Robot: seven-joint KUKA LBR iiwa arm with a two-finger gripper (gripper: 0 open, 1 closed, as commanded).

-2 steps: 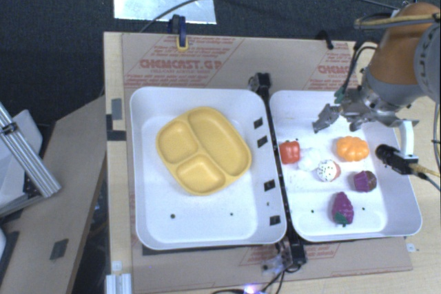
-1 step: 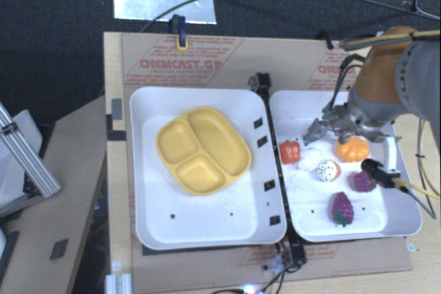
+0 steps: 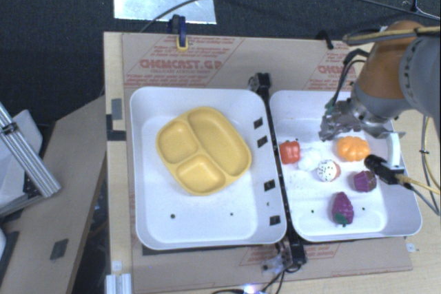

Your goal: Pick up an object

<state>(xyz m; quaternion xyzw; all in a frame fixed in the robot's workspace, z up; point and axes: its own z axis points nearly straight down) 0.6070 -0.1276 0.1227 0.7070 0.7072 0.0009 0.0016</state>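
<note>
My end effector (image 3: 335, 126) hangs low over the upper part of the right bin (image 3: 303, 103), reaching in from the three o'clock side of the counter (image 3: 207, 55). The nearest candidate is the orange pumpkin-shaped toy (image 3: 353, 148), which sits just beside me at about four o'clock, close enough that the wrist housing nearly overlaps its upper edge. It is squat and roundish, with no long axis to line up on.

The other pieces lie further down the bin: a small red-orange pepper (image 3: 290, 151) toward eight o'clock near the bin's left wall, a white speckled ball (image 3: 328, 170) at about six o'clock, a dark purple lump (image 3: 364, 181) at five o'clock, and a magenta berry-like piece (image 3: 342, 208) lowest of all, its long axis running roughly twelve to six.

From this slanted view the tip is a dark cluster against the white floor of the bin, so I cannot tell how wide it stands. I see nothing caught in it, and no toy appears lifted off the bin floor.

I judge the pick is not yet made. The coming move turns on a short shift toward four o'clock to centre over the pumpkin before descending.

The left bin (image 3: 148, 148) carries a yellow divided tray (image 3: 202, 149), well apart from me at nine o'clock.
</note>
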